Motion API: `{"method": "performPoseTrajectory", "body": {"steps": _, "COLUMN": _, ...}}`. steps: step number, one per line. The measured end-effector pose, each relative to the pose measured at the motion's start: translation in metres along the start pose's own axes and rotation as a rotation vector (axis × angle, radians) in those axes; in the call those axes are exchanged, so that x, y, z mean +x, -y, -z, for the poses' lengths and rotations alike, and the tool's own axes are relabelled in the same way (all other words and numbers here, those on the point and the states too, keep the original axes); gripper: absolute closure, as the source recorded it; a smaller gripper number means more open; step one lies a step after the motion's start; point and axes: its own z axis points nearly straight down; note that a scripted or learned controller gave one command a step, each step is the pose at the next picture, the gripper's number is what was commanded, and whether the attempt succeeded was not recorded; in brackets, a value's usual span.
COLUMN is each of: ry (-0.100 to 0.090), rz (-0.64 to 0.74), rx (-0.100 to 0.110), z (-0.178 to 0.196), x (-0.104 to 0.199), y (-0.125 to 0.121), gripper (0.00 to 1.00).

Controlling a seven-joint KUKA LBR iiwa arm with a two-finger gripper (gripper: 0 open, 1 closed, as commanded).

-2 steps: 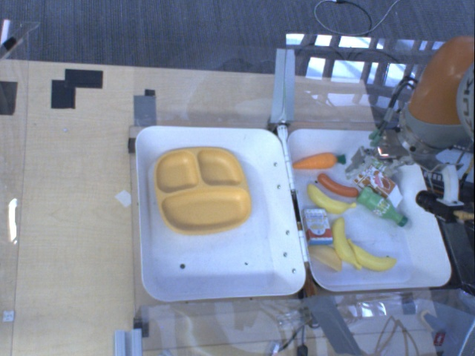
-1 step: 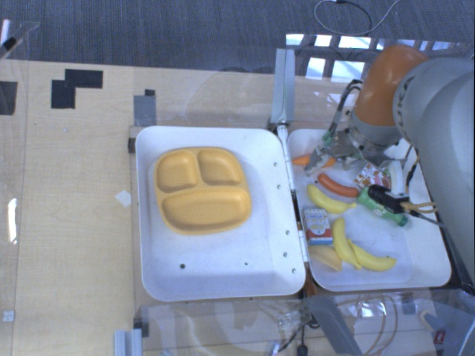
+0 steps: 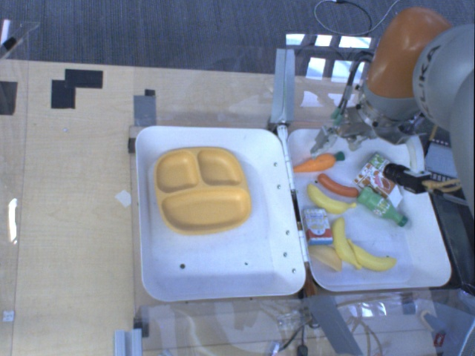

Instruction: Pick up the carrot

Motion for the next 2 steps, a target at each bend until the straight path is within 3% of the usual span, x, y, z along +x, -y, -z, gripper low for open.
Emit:
{"method": "performPoseTrajectory", "body": {"steps": 1, "ry": 0.000, "rz": -0.025, "rx": 0.000, "z": -0.082, "x": -0.016, "y": -0.012, "gripper": 0.00}}
{"method": "performPoseTrajectory", "body": {"steps": 2, "ry": 0.002, "rz": -0.138, "rx": -0.005, "z": -0.096, "x": -0.062, "y": 0.045, "gripper": 0.00}}
